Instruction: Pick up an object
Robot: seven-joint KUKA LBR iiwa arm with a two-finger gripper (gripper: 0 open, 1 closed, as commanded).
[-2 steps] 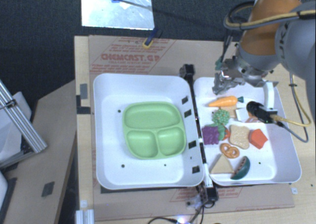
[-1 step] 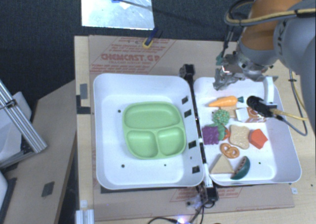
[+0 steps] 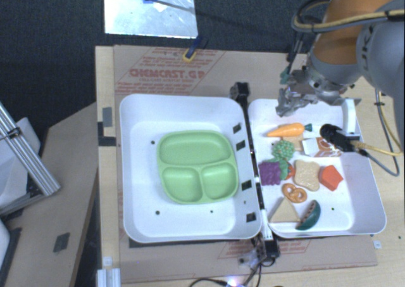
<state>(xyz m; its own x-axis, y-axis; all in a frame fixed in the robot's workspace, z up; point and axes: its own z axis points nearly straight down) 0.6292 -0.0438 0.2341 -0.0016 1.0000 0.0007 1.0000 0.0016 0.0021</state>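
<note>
Your end effector (image 3: 290, 105) hangs over the back of the right bin (image 3: 367, 206), just behind the toy carrot (image 3: 286, 130); you cannot tell its opening. Toy broccoli (image 3: 283, 149), grapes (image 3: 270, 172), bread slice (image 3: 307, 175) and pretzel (image 3: 292, 192) lie nearby. The green divided plate (image 3: 193, 166) sits in the left bin (image 3: 139, 153).

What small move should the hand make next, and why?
Probably a short descent toward the carrot. The hand hangs just above the right bin, nearly over the carrot, with nothing seen in its grasp, and the carrot lies apart from the other toy foods.
</note>
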